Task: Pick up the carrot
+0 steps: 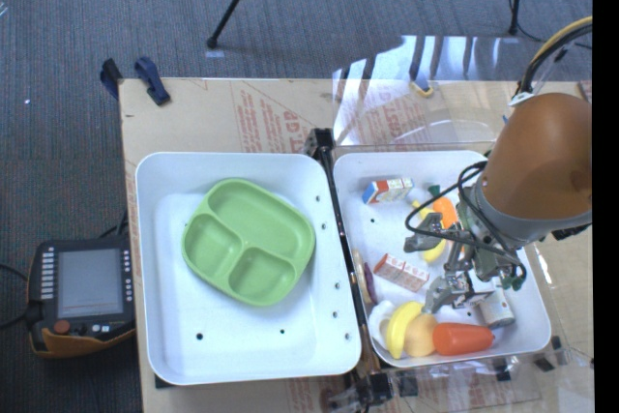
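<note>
Orange carrot (462, 339) lies in the right bin (538, 336); my gripper (451, 290) hangs just above, open or closed I cannot tell.

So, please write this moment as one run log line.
task: pick up carrot | pincer: over right bin, above carrot | carrot: lying at bin's near edge, not held

Bright even light; glare on clear panel (426, 87); slightly soft focus.
</note>
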{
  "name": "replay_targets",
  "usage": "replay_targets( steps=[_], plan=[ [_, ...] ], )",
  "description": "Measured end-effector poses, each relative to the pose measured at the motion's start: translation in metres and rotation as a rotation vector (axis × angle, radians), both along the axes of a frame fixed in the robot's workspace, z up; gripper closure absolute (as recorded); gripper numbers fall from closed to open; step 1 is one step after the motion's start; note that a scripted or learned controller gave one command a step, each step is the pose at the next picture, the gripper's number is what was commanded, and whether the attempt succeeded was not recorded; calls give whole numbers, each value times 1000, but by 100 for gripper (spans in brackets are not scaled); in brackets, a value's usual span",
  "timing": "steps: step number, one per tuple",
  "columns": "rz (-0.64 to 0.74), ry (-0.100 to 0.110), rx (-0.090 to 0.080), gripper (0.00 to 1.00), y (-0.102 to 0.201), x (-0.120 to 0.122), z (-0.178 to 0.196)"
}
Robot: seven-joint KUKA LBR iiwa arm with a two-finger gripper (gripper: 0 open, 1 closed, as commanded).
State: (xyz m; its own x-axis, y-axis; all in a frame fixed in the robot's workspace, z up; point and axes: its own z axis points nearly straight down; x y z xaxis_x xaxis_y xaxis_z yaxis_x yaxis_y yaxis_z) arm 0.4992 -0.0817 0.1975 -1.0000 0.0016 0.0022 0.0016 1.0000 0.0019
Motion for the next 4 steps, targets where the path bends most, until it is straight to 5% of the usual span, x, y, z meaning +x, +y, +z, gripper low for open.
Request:
replay_targets(
  steps=[1, 2, 3, 4],
  plan=[
    [-228, 6, 0, 0, -26, 80, -110],
    [-267, -2, -1, 0, -23, -15, -110],
    [-320, -5, -1, 0, -42, 46, -110],
    [-514, -4, -1, 0, -13, 96, -109]
  ],
)
